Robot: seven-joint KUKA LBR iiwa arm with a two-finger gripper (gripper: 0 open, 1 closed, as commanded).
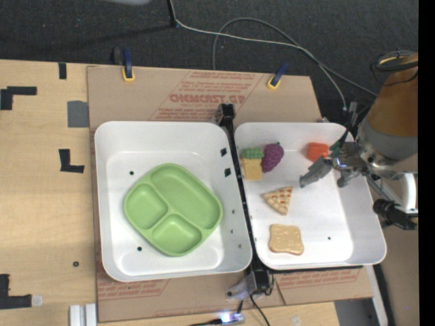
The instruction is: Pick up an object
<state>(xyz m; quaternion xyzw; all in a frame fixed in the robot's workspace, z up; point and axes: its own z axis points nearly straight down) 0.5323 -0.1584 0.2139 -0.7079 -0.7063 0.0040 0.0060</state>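
The right bin (353,246) holds several toy foods: an orange-red piece (317,151) at the back, purple grapes (272,156), a yellow and green block (252,163), a pizza slice (279,199) and a slice of toast (286,239). My gripper (325,178) hangs over the right side of this bin, just in front of the orange-red piece and to the right of the pizza slice. Its fingers are spread open and nothing sits between them.
The left bin (112,148) holds a green divided plate (173,209). A black divider (234,175) runs between the bins. Cables trail across the cardboard sheet (204,94) behind the bins. The arm's body (394,114) stands past the right bin's edge.
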